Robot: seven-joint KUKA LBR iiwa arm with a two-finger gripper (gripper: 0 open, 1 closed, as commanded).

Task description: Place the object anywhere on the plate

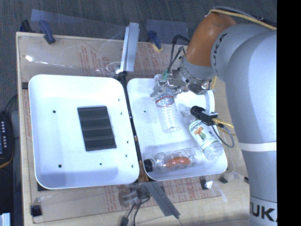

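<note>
A dark ridged rectangular plate lies flat in the middle of the left bin. In the right bin a clear plastic water bottle lies with its cap end toward the back. My gripper hangs right over that cap end, at the bin's back edge, touching or nearly touching the bottle. A second bottle with a green and orange label lies near the right wall. A third clear bottle with a black cap and orange contents lies along the front wall.
The grey arm with its orange band comes in from the right over the right bin's back corner. A metal divider bar stands behind the gap between the bins. Blue clamps hold the bench's back edge.
</note>
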